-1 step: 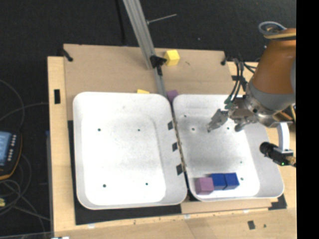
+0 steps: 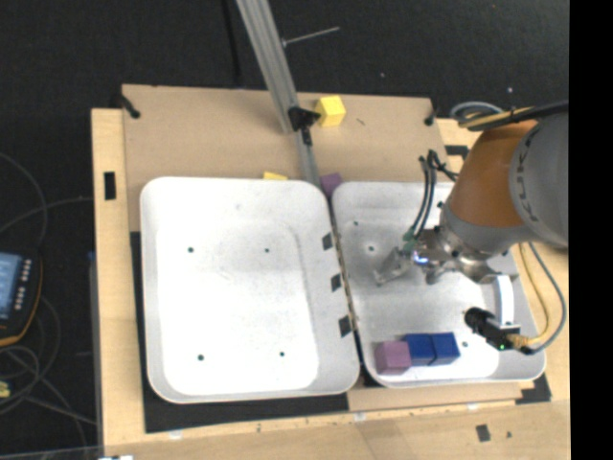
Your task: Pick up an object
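Hand above blue block.

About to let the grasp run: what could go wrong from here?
The gripper sits over bare floor in the right bin, apart from the blue block and purple block, so closing here likely grabs nothing. The blocks touch and hug the near wall, so a descent there may nudge both or clip the rim.

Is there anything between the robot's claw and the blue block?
No. In the camera view, just bare white bin floor lies between the two-finger gripper and the blue rectangular block.
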Robot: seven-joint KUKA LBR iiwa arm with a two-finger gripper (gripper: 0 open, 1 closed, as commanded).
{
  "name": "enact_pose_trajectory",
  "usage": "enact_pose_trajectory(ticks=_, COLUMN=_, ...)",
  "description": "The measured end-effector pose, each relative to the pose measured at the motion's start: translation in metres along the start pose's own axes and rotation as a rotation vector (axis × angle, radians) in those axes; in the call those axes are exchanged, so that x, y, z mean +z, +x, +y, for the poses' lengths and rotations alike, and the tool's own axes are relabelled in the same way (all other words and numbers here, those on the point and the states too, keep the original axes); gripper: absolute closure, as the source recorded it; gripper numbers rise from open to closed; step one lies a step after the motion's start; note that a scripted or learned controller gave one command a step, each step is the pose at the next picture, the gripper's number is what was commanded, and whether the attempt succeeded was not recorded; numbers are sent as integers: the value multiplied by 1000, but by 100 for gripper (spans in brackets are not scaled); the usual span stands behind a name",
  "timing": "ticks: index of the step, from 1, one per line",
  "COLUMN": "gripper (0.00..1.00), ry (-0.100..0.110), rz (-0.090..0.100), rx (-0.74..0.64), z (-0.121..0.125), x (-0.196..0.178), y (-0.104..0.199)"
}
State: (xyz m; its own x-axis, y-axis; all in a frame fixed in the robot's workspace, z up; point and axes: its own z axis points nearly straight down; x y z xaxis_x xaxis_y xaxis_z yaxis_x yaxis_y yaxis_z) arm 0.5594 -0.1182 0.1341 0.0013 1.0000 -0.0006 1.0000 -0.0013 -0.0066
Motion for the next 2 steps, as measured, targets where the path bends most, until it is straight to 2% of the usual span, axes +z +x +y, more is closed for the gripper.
enact_pose_trajectory(ticks=1, gripper=0, ry=-13, rz=-3, rx=4, z=44, x=-24, y=-36)
enact_pose_trajectory(ticks=2, gripper=0, ry=-4, rz=1, rx=-2, z=28, x=18, y=-14)
